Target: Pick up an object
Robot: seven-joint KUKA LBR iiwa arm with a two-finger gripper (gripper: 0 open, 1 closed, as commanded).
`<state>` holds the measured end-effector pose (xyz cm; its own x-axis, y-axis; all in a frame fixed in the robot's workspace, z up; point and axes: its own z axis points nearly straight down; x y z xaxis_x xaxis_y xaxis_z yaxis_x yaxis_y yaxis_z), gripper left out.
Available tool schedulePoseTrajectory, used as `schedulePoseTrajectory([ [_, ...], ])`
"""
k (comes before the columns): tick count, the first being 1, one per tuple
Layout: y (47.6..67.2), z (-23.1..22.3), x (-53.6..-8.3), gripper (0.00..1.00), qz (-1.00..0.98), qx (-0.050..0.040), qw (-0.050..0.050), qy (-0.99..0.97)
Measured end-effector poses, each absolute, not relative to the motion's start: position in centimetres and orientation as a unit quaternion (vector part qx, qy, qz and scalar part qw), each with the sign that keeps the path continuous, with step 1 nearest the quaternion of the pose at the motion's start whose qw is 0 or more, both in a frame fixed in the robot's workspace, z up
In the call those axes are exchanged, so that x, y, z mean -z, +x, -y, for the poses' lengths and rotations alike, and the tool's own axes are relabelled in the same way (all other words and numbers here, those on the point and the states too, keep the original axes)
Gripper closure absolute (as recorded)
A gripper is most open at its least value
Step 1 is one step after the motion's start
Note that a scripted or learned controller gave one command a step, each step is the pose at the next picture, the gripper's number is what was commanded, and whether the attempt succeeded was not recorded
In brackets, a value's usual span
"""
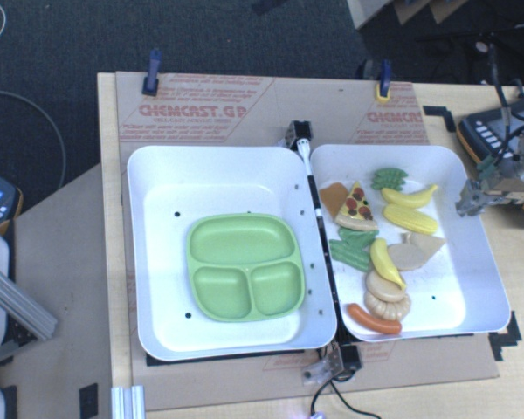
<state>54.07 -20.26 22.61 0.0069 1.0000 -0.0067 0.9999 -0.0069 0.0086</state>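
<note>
White plastic bins sit side by side on the bench. The left bin [148,234] holds a green divided plate [244,266], probably a place to sort into. The right bin [472,286] holds the toy food, crowded toward its left wall: a pizza slice [358,206], two bananas [410,208], a green leaf [389,179], a sausage [373,319] and more, many touching each other. The gripper [479,195] stands at the right rim, apart from the heap, holding nothing that I can see; how wide it is I cannot tell. The sausage lies at the heap's edge, so I judge it the easier target.
</note>
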Motion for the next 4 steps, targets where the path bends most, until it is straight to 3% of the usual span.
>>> schedulePoseTrajectory([
  [1, 58.2, 8.8, -14.2, 1.0, -0.711, 0.0001, -0.003, 0.704],
  [2, 57.8, 18.8, -21.8, 1.0, -0.705, -0.0004, 0.005, 0.71],
  [3, 49.6, 21.4, -15.4, 1.0, -0.705, 0.0022, -0.004, 0.709],
  [4, 48.0, 11.3, -9.5, 1.0, -0.71, -0.0001, -0.004, 0.705],
])
